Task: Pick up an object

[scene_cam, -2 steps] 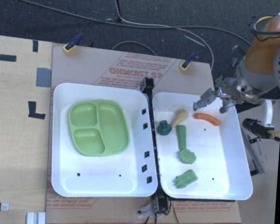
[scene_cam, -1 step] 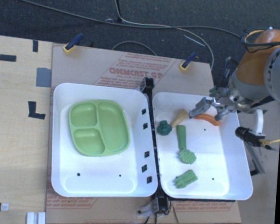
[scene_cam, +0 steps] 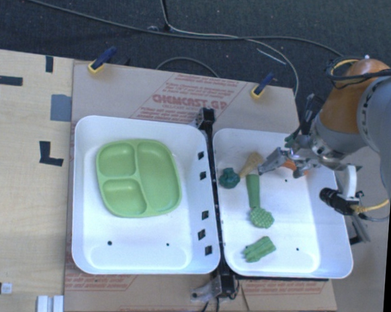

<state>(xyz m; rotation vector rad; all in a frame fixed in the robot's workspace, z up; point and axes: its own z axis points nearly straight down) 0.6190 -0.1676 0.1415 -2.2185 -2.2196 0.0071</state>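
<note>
Green toy: lies loose near the front edge of the right bin, nearest the camera.
Green brush: at the bin's centre, handle pointing to the back edge; likeliest pick, just left of the gripper.
Gripper: low over the back-right part, angled toward the brush; finger state cannot be told.
Left bin: carries a green divided plate.

We count two white bins side by side on the desk: a left bin and a right bin. The left one has one green divided plate. The right has four items: a dark green lump, a tan piece, a green brush, a green toy.
</note>
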